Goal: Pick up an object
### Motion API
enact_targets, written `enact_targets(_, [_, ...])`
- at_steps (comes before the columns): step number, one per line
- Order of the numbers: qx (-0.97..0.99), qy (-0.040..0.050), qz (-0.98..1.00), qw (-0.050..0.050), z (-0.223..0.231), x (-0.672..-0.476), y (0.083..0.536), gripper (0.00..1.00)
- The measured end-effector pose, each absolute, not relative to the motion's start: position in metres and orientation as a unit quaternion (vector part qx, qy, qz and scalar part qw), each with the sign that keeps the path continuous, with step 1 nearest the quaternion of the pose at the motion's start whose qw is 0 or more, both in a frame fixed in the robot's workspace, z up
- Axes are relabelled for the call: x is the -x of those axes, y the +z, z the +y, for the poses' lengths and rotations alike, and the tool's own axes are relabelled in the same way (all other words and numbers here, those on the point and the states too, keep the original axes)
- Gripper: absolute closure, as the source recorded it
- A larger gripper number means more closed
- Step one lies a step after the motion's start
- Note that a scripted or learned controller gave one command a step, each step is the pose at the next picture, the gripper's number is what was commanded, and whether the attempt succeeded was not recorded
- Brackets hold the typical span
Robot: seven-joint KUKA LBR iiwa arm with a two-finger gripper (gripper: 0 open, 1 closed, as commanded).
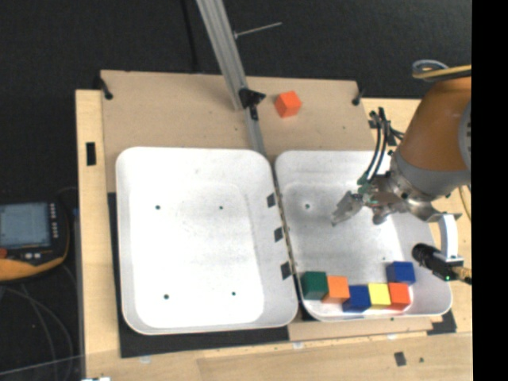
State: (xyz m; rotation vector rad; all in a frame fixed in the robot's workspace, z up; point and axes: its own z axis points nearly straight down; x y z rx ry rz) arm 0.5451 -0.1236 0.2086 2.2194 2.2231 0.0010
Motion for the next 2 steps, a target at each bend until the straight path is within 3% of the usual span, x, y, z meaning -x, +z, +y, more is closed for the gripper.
enact_targets(1, [-0.708, 0.0005, 0.706, 0.002, -0.168, -0.538, 0.095, 0.00])
enact_targets(2, [-0.708, 0.0007, 0.707, 0.003, -0.209, -0.537, 0.099, 0.00])
